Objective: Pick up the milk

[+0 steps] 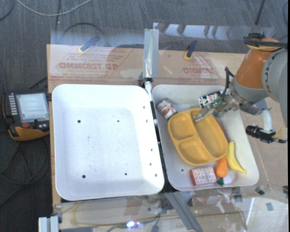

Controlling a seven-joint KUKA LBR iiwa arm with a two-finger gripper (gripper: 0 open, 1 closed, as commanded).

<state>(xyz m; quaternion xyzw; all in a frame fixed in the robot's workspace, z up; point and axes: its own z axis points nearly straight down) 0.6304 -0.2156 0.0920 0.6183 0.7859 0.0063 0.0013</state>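
Red carton (203, 176) in front; arm (257, 74) low over milk (209, 99).

R bin (249, 178): tray (198, 137) center, can (166, 108) at its left. Milk (209, 99) behind tray. Banana (234, 158), carrot (222, 170), box (203, 176) front-right.

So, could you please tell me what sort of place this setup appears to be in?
Probably a robotics lab bench for pick-and-place trials: two shallow white plastic bins side by side, a grey arm with an orange band reaching in, loose cables on grey carpet and a handheld controller.
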